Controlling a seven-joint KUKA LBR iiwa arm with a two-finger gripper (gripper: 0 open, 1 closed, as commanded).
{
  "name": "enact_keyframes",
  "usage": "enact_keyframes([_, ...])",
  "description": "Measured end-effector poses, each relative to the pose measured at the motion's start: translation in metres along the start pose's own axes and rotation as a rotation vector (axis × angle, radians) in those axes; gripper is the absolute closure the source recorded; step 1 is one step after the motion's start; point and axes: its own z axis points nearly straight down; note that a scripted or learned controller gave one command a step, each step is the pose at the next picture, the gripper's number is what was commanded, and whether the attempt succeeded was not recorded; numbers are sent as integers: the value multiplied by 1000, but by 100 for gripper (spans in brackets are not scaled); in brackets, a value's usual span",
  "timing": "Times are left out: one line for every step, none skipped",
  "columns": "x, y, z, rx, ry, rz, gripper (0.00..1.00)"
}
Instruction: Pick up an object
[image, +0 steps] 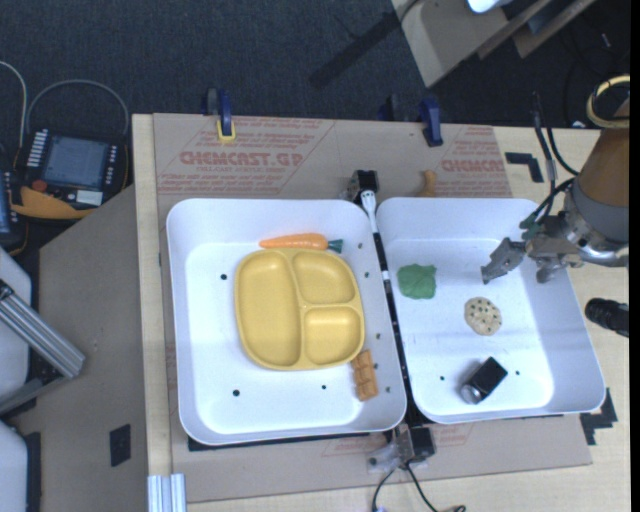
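Brown bench (300, 140) bore two bins; gripper (520, 258), fingers spread, hovered at the cookie's (483, 315) one o'clock: centre, then descend straight.

Yellow tray (297, 308); orange carrot (293, 241); green lump (417, 281); tan speckled cookie (483, 316); white bins (190, 300).

Yellow three-compartment plastic tray (298, 308) in left white bin (190, 300), orange carrot (293, 241) beside it, two-finger gripper (522, 260) open above right white bin (560, 350), round speckled cookie (483, 316) below.
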Motion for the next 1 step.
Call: enact_keyframes([1,3,-8,-14,-3,-4,0])
